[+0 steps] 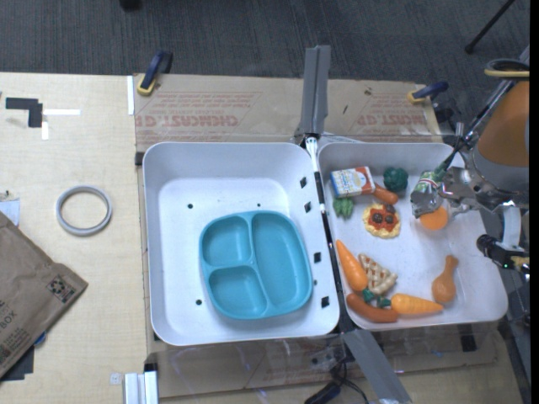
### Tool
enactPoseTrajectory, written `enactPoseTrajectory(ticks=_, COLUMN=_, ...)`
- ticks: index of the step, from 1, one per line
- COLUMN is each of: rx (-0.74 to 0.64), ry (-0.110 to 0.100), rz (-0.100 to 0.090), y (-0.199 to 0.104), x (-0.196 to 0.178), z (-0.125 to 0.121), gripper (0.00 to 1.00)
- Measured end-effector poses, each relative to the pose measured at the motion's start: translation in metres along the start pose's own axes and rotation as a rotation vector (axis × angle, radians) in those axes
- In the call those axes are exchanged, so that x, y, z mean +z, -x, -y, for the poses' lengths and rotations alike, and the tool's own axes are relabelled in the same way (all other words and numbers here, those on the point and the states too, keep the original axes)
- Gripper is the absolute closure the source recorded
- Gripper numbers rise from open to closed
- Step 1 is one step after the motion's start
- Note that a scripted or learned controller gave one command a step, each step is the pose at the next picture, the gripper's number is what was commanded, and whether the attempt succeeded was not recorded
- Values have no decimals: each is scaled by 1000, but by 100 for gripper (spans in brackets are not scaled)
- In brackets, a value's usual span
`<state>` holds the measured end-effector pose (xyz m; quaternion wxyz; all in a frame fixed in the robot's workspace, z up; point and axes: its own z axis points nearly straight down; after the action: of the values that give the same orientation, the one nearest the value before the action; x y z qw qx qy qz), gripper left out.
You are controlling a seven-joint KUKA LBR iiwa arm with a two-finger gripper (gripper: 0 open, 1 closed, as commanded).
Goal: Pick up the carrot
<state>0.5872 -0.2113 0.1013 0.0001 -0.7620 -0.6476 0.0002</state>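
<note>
The end effector (431,199) hangs over the upper right part of the right bin (480,310), at the end of the grey arm (505,133) with its orange band. How far it is open cannot be told from this slant, and nothing is seen clearly between its parts. An orange round fruit (434,219) lies just below it, touching or almost touching it. The carrot (414,305) lies well below the end effector and a little to its left, near the front wall of the same bin, with its thin end pointing right. A second carrot (350,264) lies further to the left, tilted, beside a waffle (377,273). A chicken leg (445,281) rests below the end effector, slightly to the right. A small pizza (382,220) and a green broccoli (395,178) are to its left. The left bin (168,251), far to the left, holds a blue divided plate (254,264). A tape ring (84,209) lies on the desk (67,141).
</note>
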Motion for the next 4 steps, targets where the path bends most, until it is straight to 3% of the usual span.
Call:
enactPoseTrajectory(ticks=1, rx=-24, ry=2, rz=1, y=3, x=9, z=-15, gripper=100)
enactPoseTrajectory(ticks=2, rx=-410, ry=-14, rz=0, y=-6, x=10, z=-31, gripper=100)
enactPoseTrajectory(ticks=3, rx=-943, ry=3, rz=1, y=8, x=8, z=-7, gripper=100)
enactPoseTrajectory(ticks=4, rx=-861, ry=4, rz=2, y=-67, x=-114, z=-47, gripper=100)
